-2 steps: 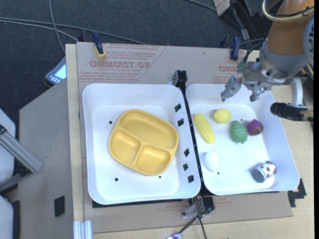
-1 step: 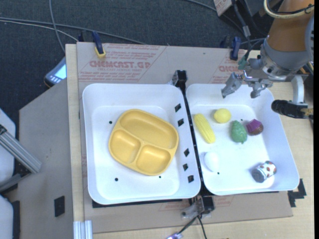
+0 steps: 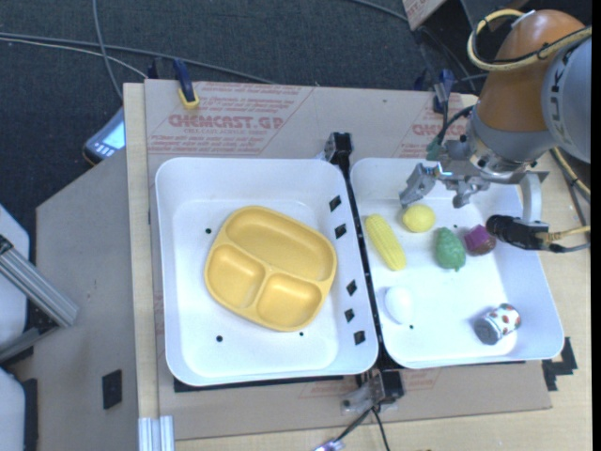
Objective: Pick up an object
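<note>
The gripper (image 3: 439,188) hangs spread open and empty over the right bin (image 3: 535,341), just above the lemon (image 3: 419,218). Beside the lemon lie the corn (image 3: 385,241) and a green piece (image 3: 449,249). This looks like the approach step; next it should drop around the lemon and close.

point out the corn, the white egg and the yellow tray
corn (image 3: 385,241), camera view, middle of the cob
white egg (image 3: 399,303), camera view, centre of its top
yellow tray (image 3: 270,267), camera view, central divider ridge
</note>
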{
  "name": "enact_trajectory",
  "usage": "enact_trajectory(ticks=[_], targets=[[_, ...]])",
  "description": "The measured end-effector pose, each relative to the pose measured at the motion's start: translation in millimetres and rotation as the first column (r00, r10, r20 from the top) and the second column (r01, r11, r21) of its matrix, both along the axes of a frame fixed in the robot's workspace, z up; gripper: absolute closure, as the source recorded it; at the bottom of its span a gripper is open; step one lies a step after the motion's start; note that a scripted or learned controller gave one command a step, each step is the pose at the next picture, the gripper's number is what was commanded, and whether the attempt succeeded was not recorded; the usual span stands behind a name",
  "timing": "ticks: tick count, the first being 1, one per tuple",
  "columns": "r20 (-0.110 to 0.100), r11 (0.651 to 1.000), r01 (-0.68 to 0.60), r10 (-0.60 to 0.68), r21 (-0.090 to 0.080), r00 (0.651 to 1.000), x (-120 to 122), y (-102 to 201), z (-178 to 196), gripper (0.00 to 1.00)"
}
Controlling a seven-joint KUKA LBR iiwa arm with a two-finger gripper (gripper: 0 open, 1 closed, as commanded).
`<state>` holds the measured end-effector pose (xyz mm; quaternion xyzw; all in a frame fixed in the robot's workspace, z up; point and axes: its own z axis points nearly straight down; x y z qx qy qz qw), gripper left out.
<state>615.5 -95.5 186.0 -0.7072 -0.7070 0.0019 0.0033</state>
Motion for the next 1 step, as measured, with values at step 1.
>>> enact_trajectory(ticks=[1], targets=[[0.0,1.0,0.0,0.0,0.0,1.0,-1.1,2.8,-42.6,0.0]])
